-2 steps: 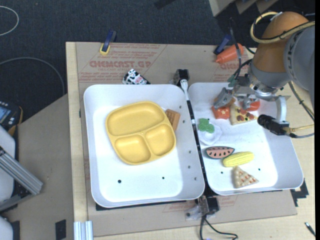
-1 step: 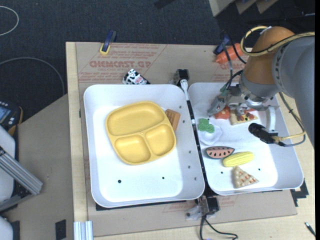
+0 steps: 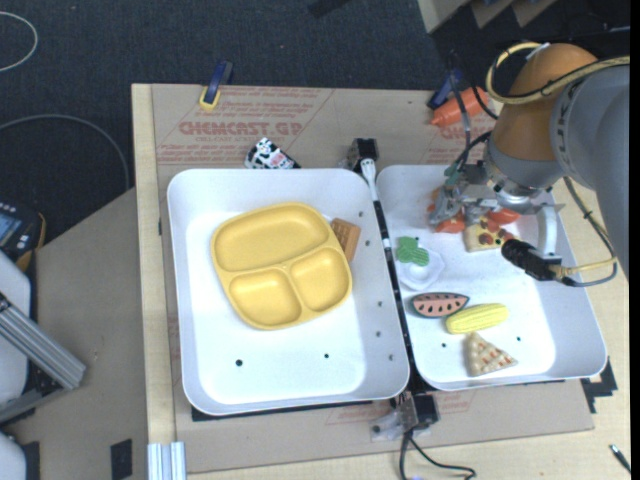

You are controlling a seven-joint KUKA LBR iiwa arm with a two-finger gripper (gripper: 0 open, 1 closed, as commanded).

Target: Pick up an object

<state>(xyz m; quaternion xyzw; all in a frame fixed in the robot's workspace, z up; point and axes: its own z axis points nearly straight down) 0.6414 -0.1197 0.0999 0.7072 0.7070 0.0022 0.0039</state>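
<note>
Right bin [image 3: 575, 338]: jaws [image 3: 470, 213] over orange food pieces [image 3: 447, 220].

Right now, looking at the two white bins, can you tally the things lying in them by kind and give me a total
Yellow divided plate: 1
Brown toast-like piece: 1
Green broccoli-like toy: 1
Watermelon slice: 1
Corn cob: 1
Pizza slice: 1
Orange-red toy under the claw, kind unclear: 1
Small tan piece with dark spots: 1
Total: 8
</note>
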